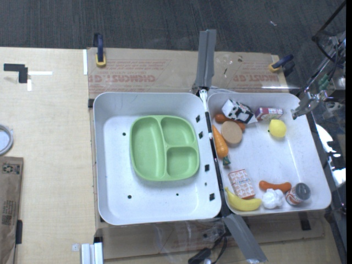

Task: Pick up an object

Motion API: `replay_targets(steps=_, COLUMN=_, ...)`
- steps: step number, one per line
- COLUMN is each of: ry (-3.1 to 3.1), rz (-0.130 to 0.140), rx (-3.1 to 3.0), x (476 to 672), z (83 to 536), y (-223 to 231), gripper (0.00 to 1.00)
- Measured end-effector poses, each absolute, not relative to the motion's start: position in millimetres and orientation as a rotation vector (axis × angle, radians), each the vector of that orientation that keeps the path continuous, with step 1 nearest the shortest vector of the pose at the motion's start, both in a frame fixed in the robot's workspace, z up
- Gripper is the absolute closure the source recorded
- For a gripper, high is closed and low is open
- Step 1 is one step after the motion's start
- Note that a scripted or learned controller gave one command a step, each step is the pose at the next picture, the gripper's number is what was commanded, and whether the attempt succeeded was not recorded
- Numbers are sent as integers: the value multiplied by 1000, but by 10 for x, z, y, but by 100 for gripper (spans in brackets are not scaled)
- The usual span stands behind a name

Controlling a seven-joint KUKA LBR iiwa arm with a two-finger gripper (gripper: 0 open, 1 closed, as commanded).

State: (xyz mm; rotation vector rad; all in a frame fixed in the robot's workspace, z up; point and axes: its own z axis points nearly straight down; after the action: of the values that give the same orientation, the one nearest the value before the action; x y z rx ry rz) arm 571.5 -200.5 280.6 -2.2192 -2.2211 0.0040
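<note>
Fingers (300,110) hang at the right bin's (308,147) far right corner, thin, dark and tangled with cables, so I cannot tell whether they are parted or closed; nothing is visible between them. The arm above them is cut off by the frame edge.

Left of the right bin, the left bin (110,164) holds a green tray (165,147). Inside the right bin, a carrot (220,142) lies along the left wall, with a brown disc (232,133) just beside it and a black-and-white toy (238,111) behind. A banana (242,203) lies at the near wall, touching a red-and-white packet (241,182). A small carton (269,113), its label unreadable, and a lemon (278,128) lie near the fingers, to their left. A white lump (271,198), hard to identify, and a can (300,193) sit in the near right corner.
</note>
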Motion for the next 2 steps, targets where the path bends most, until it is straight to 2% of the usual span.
replay_targets(steps=1, ry=-2232, rz=2, rx=-2209, x=6068, z=995, y=-2027, gripper=0)
replay_targets(steps=2, ry=-2403, rz=1, rx=-2022, x=5623, z=914, y=-1995, gripper=0)
